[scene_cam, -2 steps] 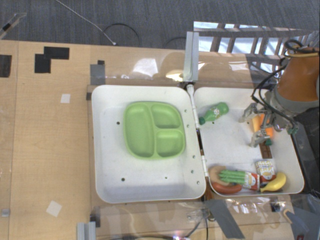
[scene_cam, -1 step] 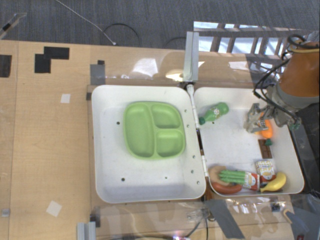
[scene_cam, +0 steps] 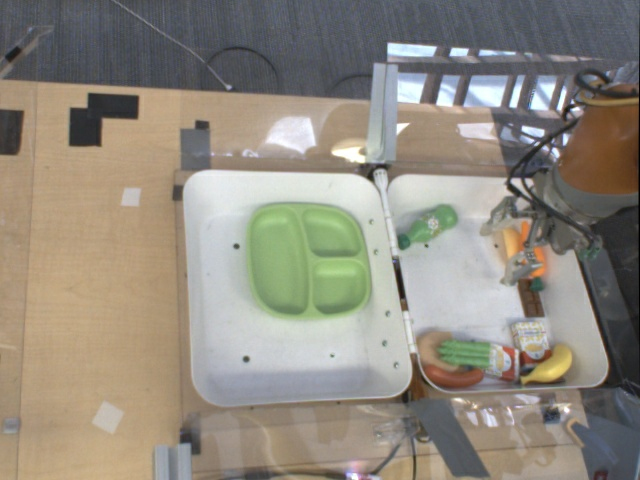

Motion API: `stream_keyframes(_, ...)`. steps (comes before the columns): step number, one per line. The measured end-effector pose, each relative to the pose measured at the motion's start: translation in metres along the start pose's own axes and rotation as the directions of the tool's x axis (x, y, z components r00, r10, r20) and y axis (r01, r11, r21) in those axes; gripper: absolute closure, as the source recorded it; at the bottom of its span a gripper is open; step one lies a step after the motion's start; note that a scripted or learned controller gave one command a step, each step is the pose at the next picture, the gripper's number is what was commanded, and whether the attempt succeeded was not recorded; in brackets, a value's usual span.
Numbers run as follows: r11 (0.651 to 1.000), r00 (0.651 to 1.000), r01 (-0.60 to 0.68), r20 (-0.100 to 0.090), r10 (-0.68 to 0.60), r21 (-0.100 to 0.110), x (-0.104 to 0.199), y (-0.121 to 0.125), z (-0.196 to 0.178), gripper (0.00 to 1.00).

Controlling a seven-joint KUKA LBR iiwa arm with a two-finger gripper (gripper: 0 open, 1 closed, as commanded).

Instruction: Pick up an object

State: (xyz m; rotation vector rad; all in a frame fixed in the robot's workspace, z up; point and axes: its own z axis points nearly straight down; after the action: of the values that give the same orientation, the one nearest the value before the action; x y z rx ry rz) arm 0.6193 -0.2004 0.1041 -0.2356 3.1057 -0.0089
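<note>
My gripper hangs low over the right bin, near its right wall, below the arm's orange band. An orange toy with a dark green end lies directly under and beside it, partly hidden by the gripper; whether they touch cannot be told. A green bottle lies on its side at the bin's upper left, well apart from the gripper. Along the front edge lie a yellow banana, a small printed carton, a green bundle and a red sausage-like piece.
The left bin holds a light green divided plate in its middle. A metal post rises behind the wall between the two bins. Black cables loop by the wrist. Bare floor of the right bin shows at its centre.
</note>
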Motion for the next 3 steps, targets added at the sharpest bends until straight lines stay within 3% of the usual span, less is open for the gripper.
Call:
stream_keyframes(1, 1.000, 1.000, 0.014, -0.015, -0.014, -0.004, 0.002, -0.003, 0.016, 0.00)
stream_keyframes(2, 1.000, 1.000, 0.018, 0.001, -0.018, 0.001, -0.004, -0.003, 0.000, 1.00)
stream_keyframes(3, 1.000, 1.000, 0.018, -0.001, -0.018, 0.000, -0.003, -0.003, 0.000, 0.00)
